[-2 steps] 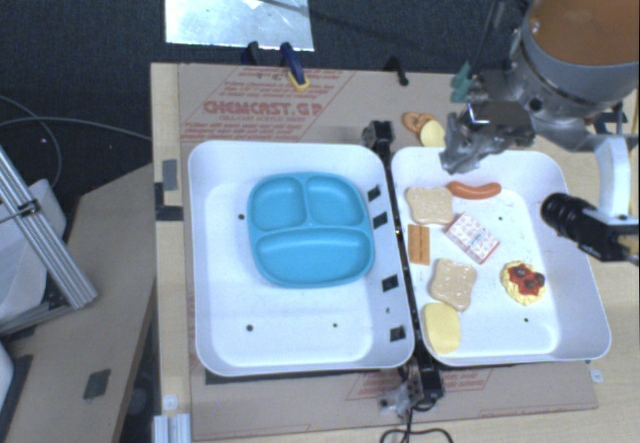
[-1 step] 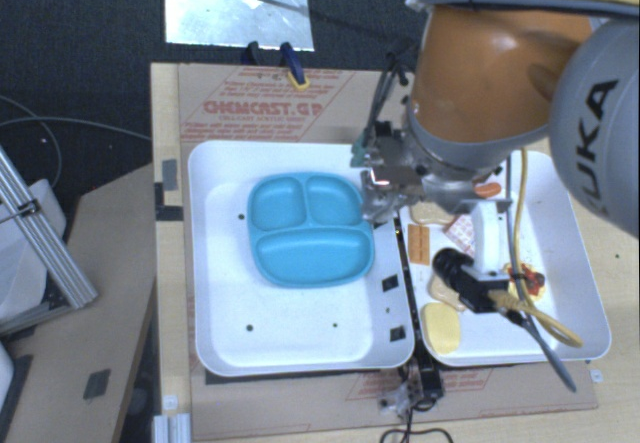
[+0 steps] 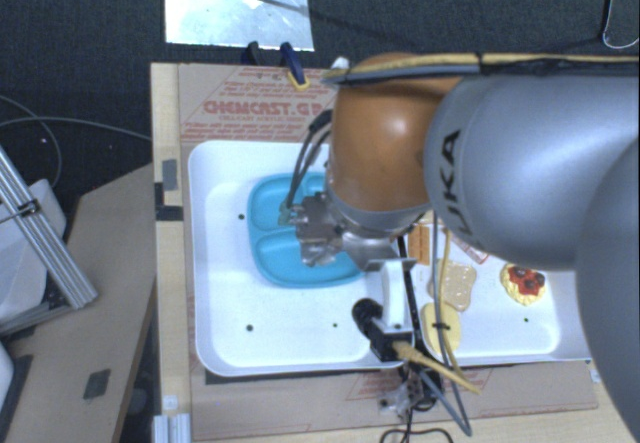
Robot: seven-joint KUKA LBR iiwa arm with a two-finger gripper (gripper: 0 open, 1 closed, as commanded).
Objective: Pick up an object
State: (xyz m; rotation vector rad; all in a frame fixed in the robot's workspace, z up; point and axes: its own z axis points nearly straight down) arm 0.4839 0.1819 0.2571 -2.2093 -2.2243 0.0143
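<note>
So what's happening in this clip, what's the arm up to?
The grey KUKA arm reaches in from the right and hangs low over the left white bin, its gripper right above a blue divided dish. The wrist hides the fingers, so no grasp can be confirmed. The right bin holds a few small items: a pale toast-like piece, a yellow piece and a small red-and-yellow piece.

My arm [image 3: 500, 151] hides right side of blue divided dish [image 3: 275, 231], most of right bin [image 3: 540, 336]; my gripper [image 3: 318, 231] fingers indiscernible.
</note>
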